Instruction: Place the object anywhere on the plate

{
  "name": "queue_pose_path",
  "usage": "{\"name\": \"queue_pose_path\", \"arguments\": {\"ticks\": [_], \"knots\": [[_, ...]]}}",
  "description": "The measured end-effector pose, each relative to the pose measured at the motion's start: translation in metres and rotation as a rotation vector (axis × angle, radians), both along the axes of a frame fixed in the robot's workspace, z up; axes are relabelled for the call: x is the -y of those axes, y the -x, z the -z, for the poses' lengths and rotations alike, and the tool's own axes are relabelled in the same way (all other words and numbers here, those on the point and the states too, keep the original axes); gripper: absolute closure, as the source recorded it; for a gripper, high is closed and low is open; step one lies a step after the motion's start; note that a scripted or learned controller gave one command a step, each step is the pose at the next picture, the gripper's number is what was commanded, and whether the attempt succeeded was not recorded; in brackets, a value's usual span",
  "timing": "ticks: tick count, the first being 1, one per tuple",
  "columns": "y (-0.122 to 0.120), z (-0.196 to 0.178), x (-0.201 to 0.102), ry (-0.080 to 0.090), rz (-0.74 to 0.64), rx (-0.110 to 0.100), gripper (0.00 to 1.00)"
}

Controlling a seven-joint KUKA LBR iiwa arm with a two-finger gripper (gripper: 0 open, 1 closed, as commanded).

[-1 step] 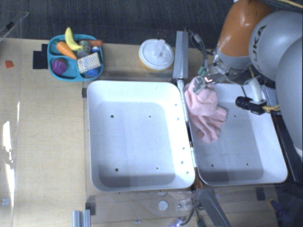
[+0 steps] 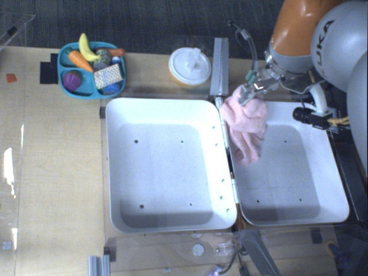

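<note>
Spanning a pale wood bench [image 2: 52,183] against dark carpet, two white bins [image 2: 167,160] sit side by side, the arm [image 2: 322,33] hangs over the right one, its gripper [image 2: 251,92] clamped on a pink cloth [image 2: 246,125] dangling by the divider, beyond a blue plate [image 2: 64,91] of toy food.

the setting is a robotics laboratory, not a home or kitchen. two shallow white bins [image 2: 161,160] sit side by side on a pale wooden bench [image 2: 52,171], with a grey and orange industrial arm [image 2: 322,33] and loose cabling above them. a blue divided tray [image 2: 86,91] of toy food stands at the bench's far edge over dark carpet [image 2: 144,10].
</note>
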State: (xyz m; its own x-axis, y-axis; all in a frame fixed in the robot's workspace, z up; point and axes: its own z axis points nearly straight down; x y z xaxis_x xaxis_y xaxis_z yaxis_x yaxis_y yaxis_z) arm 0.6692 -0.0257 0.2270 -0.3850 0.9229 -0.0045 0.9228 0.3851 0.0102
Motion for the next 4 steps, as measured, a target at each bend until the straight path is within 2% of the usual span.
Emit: {"name": "queue_pose_path", "arguments": {"ticks": [1,3,4], "knots": [[0.037,0.005,-0.041,0.003,-0.402,-0.002,1.0],[0.092,-0.017,-0.125,0.009,-1.174,0.003,1.0],[0.125,0.0,-0.16,0.007,-1.175,-0.001,1.0]]}}
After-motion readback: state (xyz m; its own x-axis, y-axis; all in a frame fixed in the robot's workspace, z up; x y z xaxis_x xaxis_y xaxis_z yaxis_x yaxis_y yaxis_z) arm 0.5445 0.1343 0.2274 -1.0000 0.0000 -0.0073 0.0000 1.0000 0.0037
